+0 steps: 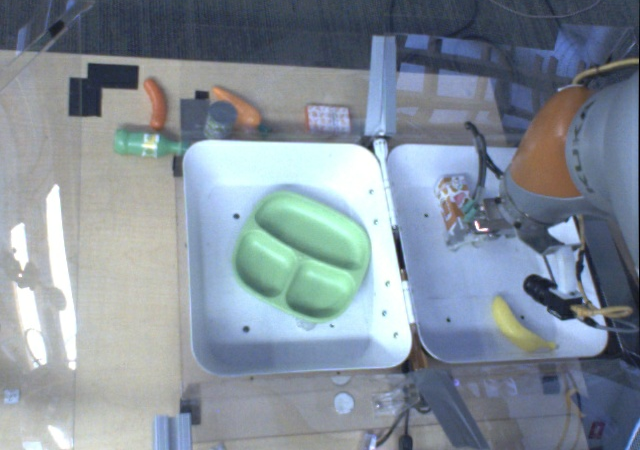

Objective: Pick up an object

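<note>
In the right bin, a small colourful snack packet lies near the far left side. A yellow banana rests near that bin's front edge. My gripper is low over the right bin, just right of and touching or nearly touching the packet's near end. The grey arm with its orange band hides the bin's right part. A green divided plate sits in the middle of the left bin.
Beyond the left bin, on the bench, lie a green bottle, an orange sausage shape, an orange toy by a grey can, and a red-and-white packet. Black blocks sit at the far left.
</note>
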